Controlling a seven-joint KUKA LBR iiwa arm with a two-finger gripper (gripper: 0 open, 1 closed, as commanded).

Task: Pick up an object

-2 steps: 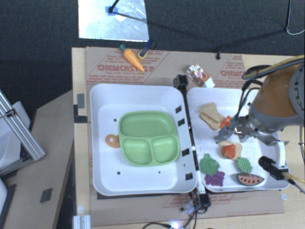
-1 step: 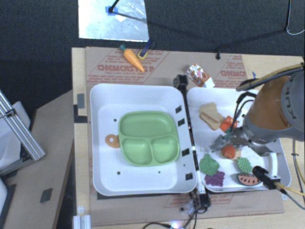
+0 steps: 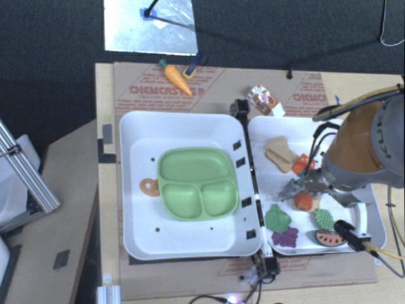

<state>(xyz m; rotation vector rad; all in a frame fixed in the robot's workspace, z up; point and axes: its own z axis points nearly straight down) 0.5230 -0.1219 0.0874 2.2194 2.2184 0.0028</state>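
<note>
Gripper (image 3: 297, 189) hangs low over the right bin (image 3: 373, 233) in the camera view, reaching in from the right under the orange-banded wrist, its metal tips pointing left and a little down; taking the round red-orange piece (image 3: 304, 201) as the landmark, the tips sit just up and left of it, so close that I cannot tell whether they touch; no object shows between them, and the tips are too small and blurred to judge how wide they stand, so I cannot tell their opening and would not call anything held; the red-orange piece is my guess at the target, being the nearest thing to the tips, and it looks roughly round, with no long axis to line up on; up from the landmark lies a smaller red item (image 3: 302, 163) against the tan bread slice (image 3: 278, 152), partly under the arm; left and below the landmark sits the green leafy piece (image 3: 277, 218), with purple grapes (image 3: 286, 236) just beneath that; right and below it lie a green dotted piece (image 3: 324, 218) and a watermelon slice (image 3: 325, 237); the coming move, as I judge it, turns on a short shift down and right onto the landmark.
</note>
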